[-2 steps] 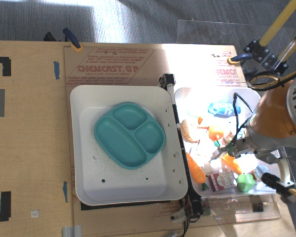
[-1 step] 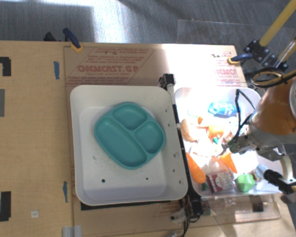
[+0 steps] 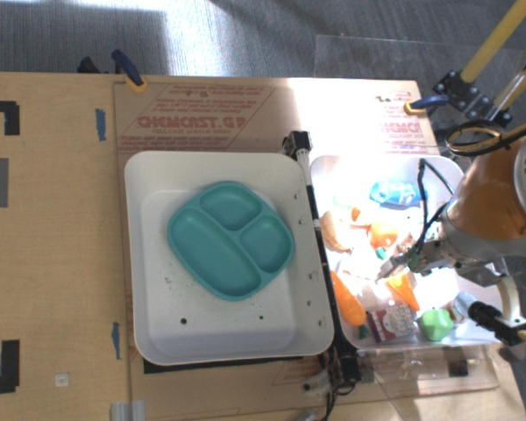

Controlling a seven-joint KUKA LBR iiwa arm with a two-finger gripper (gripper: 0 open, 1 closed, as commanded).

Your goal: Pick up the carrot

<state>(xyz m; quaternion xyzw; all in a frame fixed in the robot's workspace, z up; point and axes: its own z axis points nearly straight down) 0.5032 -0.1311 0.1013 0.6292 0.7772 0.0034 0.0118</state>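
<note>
Camera view: gripper (image 3: 401, 266) hangs low in the right bin (image 3: 438, 172), finger state unclear, near the carrot (image 3: 348, 297).

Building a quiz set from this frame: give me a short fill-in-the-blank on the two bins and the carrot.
1. The teal divided plate lies in the ____ bin of the camera view.
2. The carrot lies in the right bin, near its ____ wall.
3. The plate has ____ compartments.
4. The gripper is over the ____ bin.

Missing words: left; left; three; right
</note>
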